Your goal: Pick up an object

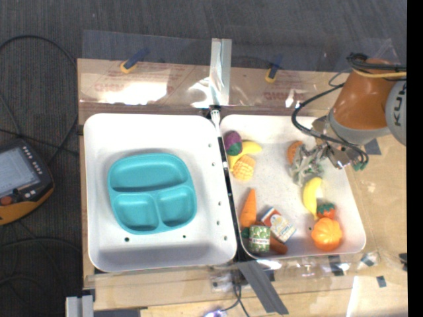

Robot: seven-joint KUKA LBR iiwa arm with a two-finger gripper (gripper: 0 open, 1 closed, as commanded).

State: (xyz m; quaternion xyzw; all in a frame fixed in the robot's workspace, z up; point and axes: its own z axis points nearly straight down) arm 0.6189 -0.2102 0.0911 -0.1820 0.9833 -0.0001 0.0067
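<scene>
The right white bin (264,134) holds toy food. A purple piece (232,140), a yellow piece (250,147) and a corn cob (243,168) lie at its left. A carrot (248,208), a green can (259,239) and a small box (279,226) lie at the front. A banana (310,195), a small tomato-like piece (325,210) and an orange pumpkin (326,234) sit at the right. My gripper (305,167) hangs low over the bin's right half, next to an orange piece (294,152) and just above the banana.
The left white bin (99,243) carries a teal divided tray (152,191). A clear divider post (220,65) stands between the bins at the back. A handheld pendant (20,174) lies on the floor at far left. Black cables loop off the arm's wrist.
</scene>
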